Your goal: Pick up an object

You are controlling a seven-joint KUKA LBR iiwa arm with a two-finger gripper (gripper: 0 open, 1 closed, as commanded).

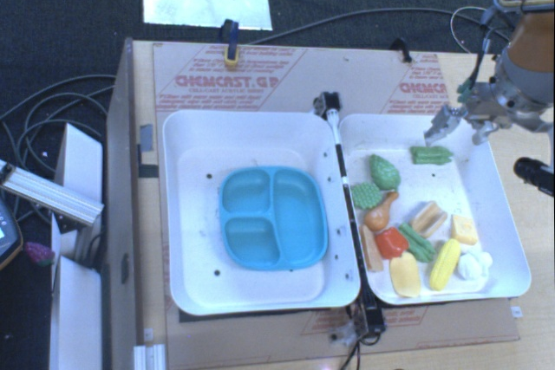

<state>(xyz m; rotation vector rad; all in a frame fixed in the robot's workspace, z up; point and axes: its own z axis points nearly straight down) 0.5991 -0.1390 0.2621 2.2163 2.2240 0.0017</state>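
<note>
My gripper (460,126) hangs over the far edge of the right bin (503,212), its two fingers spread apart and nothing between them. Just below it a small green toy vegetable (431,155) lies on the bin floor. Toward the bin's near side sits a cluster of toy food: a green leafy piece (384,172), a drumstick (380,213), a red piece (390,242), a bread slice (428,218), a corn cob (445,263), yellow pieces (404,275) and a white piece (473,266).
The left bin (195,186) holds a blue divided plate (273,217). A black divider rail (342,186) runs between the bins. Cables and a metal bar (52,193) lie off the bench's left side.
</note>
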